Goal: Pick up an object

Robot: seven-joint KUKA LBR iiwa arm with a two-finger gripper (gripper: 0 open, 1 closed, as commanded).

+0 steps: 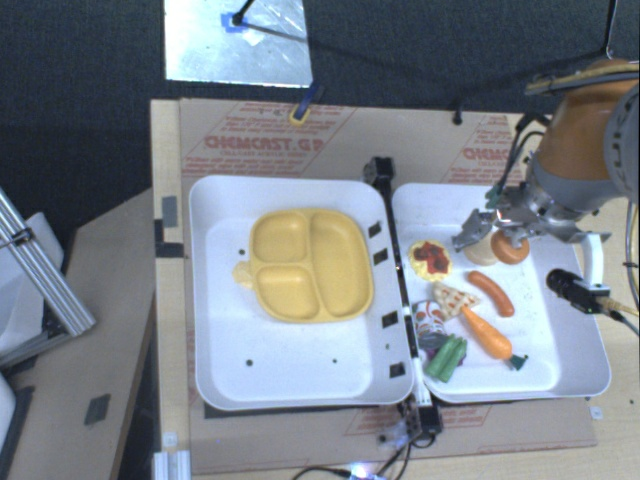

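White bin (575, 363) holds a round orange-brown donut (511, 248).

Dark carpet (90, 58) is surrounding the wooden bench (130, 268), with a shiny metal plate (235, 28) lying beyond its cardboard sheet (270, 133).

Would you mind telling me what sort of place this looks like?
Probably a robotics lab bench set up for grasping trials: two shallow white bins, toy food such as a carrot, a yellow divided plate, and the arm's claw above them.
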